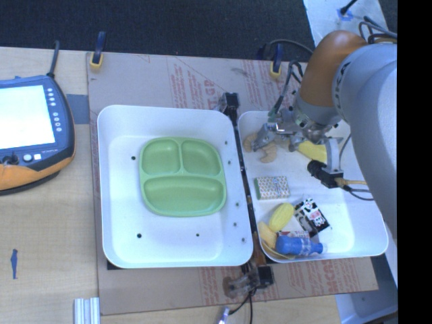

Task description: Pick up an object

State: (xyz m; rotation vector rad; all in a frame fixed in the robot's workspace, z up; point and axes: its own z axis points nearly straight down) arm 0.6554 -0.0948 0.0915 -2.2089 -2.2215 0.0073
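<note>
- The gripper (279, 135) hangs at the far end of the right bin (361, 245), over a small tan piece (268, 155) — likely light and stiff, best nipped across its narrow sides.
- Whether it is spread or pinching, I cannot tell.
- A yellow item (314, 150) just beside the piece and the bin's near wall crowd the approach.

I see two glossy white plastic bins (115, 181), a matt green plastic plate (182, 176), brown cardboard (202, 79) and my pale wood desk (40, 248).
</note>
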